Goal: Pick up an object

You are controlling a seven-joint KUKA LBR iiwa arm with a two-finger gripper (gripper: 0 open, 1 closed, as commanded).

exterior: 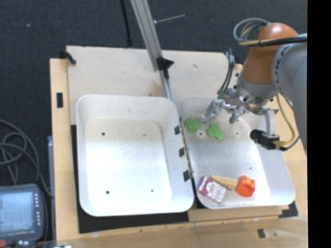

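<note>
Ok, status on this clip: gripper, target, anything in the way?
Gripper over right bin, far end, nothing visibly held. Two green pieces just below it. Orange piece and small carton at near edge, well apart.

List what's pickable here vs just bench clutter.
Pickable, all in the right bin:
green pieces under the gripper
orange item
tan cone
small red-and-white packet

Clutter:
left bin
metal post
pendant screen

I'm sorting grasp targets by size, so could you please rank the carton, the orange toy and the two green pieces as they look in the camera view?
1. carton
2. orange toy
3. green pieces, which look about alike, so I won't rank them.
</note>
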